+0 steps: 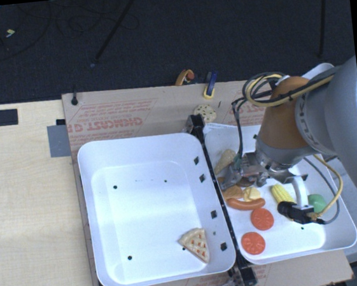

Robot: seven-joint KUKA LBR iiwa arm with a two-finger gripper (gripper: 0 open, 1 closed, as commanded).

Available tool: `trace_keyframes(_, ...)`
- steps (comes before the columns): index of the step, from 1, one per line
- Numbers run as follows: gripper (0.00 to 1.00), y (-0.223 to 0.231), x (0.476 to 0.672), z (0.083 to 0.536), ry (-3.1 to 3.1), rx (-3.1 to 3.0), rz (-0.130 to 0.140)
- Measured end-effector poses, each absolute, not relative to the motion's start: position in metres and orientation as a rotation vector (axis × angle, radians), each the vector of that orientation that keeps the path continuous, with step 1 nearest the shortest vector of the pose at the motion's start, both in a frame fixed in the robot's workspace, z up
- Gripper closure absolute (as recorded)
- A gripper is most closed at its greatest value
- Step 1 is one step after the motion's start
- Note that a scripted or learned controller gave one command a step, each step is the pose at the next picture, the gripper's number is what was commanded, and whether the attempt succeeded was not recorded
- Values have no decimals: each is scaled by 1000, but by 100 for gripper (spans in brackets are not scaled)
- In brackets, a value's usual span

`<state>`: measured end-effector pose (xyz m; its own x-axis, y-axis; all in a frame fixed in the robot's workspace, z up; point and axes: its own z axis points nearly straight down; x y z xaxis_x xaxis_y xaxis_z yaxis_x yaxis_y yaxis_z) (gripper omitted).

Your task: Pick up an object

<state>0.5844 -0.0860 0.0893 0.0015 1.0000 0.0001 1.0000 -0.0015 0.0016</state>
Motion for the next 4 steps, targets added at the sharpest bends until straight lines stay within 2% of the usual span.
trace_keyframes(1, 0, -83, 633, 89, 2222, 2219, 1)
trace_keyframes(2, 0, -120, 645, 89, 2220, 2222, 0)
trace_keyframes(3, 0, -89, 644, 89, 2220, 2220, -6)
trace_keyframes(4, 100, -88, 646, 103, 2220, 2216, 3)
